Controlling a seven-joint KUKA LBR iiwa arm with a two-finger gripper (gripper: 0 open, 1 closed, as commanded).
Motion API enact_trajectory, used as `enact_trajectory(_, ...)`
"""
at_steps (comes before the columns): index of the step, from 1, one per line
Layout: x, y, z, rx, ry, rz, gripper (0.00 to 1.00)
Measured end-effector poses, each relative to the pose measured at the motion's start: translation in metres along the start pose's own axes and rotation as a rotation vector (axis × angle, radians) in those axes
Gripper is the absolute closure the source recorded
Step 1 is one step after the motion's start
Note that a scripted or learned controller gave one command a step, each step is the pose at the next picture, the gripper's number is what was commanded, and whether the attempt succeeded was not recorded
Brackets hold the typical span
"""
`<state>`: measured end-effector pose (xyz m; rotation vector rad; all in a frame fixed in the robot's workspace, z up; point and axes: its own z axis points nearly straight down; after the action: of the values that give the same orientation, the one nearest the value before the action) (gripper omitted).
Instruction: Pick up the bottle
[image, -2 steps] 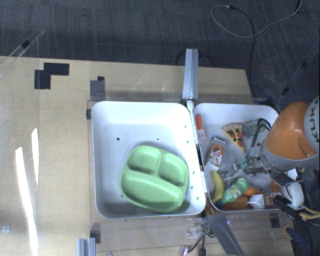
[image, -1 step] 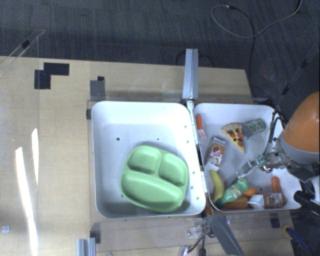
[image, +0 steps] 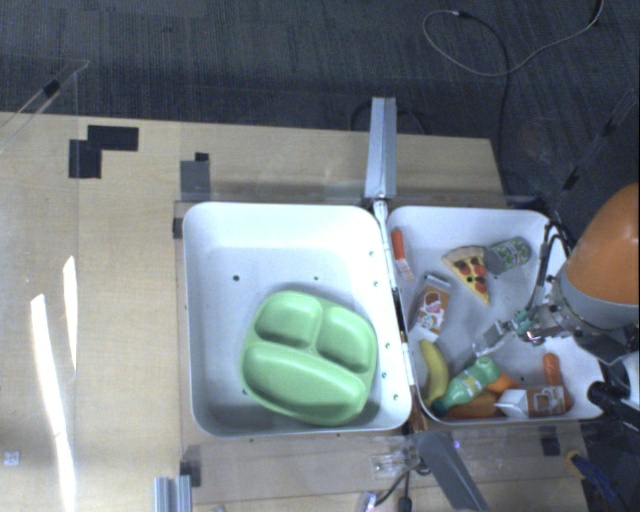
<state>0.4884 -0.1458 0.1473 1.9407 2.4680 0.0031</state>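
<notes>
The bottle (image: 470, 382), smooth green plastic with an orange end, is lying on its side at the near edge of the right bin (image: 520, 222), just beside a curved yellow banana (image: 434, 366). The gripper (image: 510, 330) is hovering just above and to the right of it, thin metal fingers slightly parted and gripping nothing. In the left bin (image: 210, 300), a glossy green tray (image: 310, 355) with 3 rounded compartments is resting.
</notes>
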Motion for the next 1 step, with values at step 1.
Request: enact_trajectory(1, 0.0222, 0.0069, 0.0593, -0.006, -0.004, -0.01, 0.0)
